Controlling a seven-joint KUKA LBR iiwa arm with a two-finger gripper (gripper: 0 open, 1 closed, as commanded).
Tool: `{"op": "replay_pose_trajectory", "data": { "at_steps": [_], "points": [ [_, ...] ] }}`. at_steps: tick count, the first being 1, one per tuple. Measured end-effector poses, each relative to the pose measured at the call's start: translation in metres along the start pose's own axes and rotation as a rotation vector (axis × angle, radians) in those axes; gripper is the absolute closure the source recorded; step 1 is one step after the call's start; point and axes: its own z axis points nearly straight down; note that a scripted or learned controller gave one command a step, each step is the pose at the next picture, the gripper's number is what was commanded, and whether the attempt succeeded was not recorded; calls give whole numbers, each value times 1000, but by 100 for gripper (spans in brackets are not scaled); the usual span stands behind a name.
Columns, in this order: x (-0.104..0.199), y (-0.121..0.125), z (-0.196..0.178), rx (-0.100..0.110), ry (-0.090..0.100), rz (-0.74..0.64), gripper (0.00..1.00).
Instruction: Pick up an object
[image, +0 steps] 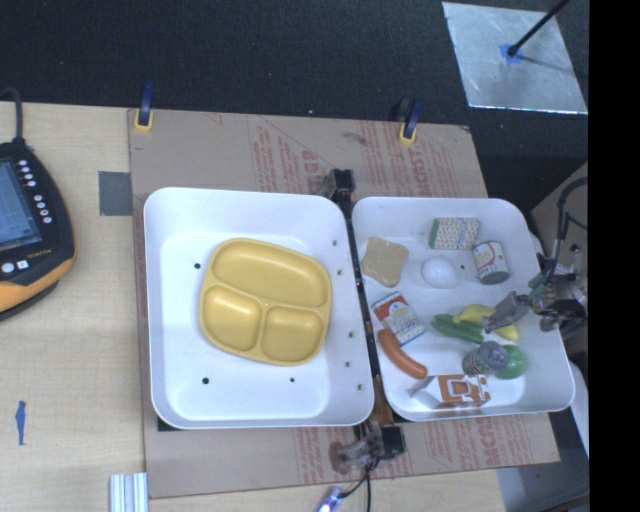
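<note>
The right bin (520, 215) holds several small objects. A tan bread slice (384, 261), a white egg (438, 271), a small can (490, 262) and a speckled green box (454, 233) lie in its far half. Nearer lie a red and blue packet (399, 317), a hot dog (401, 354), a green vegetable (450, 325) with a yellow piece (474, 315) on it, a tipped can (486, 359) on a green lid (511, 364), and a white and orange carton (455, 390). My gripper (512, 306) reaches in low from the right edge, right at the yellow piece's right end.
The left bin (180, 380) carries a yellow divided plate (265, 300). An orange-edged control pendant (25, 225) lies on the bench at far left. Both bins rest on a cardboard sheet (290, 150) clamped at its far edge.
</note>
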Motion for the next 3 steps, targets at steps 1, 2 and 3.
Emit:
{"op": "replay_pose_trajectory", "data": {
  "at_steps": [1,2,3],
  "points": [
    [-20,60,111,1,-1,-4,0],
    [-6,130,110,-2,0,0,0],
    [24,166,105,57,20,10,0]
  ]
}}
